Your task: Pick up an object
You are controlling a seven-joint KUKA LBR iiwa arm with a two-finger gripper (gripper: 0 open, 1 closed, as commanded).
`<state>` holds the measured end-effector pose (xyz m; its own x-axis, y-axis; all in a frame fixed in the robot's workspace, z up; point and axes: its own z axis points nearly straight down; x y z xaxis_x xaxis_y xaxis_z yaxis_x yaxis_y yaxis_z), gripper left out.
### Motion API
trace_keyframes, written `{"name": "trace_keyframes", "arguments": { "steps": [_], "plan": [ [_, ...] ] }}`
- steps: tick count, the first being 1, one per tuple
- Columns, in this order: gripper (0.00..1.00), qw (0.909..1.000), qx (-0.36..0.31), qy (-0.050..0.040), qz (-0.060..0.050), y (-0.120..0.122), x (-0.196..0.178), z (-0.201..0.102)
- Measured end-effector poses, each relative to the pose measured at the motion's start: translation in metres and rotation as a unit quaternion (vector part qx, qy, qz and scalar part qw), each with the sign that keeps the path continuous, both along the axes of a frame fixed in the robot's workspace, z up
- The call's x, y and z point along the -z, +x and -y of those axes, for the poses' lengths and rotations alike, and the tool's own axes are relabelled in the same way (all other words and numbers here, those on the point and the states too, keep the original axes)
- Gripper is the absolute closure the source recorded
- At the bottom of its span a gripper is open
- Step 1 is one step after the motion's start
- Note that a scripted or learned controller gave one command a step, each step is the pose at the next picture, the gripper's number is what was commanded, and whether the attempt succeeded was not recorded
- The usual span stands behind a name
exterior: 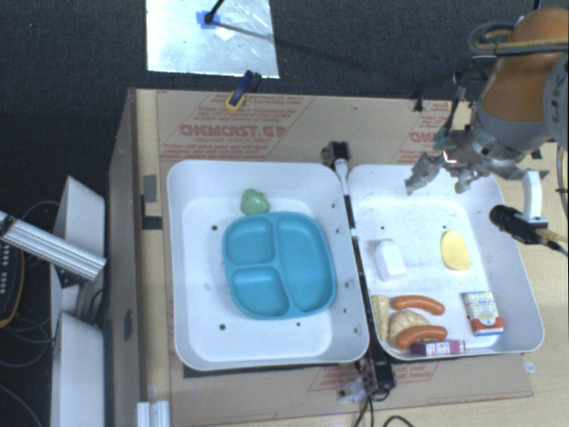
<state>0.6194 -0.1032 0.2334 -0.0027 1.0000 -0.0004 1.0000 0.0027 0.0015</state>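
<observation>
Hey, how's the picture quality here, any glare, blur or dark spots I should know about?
Camera view: strong glare on the silvery sheet at the top washes out its surface; the white bins are bright but readable; the dark floor around the bench shows little detail; the arm's orange band and gripper look soft, slightly blurred; the blue tray is sharp.

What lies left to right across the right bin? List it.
White block → sausages → yellow piece → small carton.
</observation>
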Motion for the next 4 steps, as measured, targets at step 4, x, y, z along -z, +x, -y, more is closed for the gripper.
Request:
{"name": "trace_keyframes", "arguments": {
  "steps": [4],
  "plan": [
    [0.0, 1.0, 0.001, -0.0004, 0.0, -0.014, 0.149, 0.104]
  ]
}}
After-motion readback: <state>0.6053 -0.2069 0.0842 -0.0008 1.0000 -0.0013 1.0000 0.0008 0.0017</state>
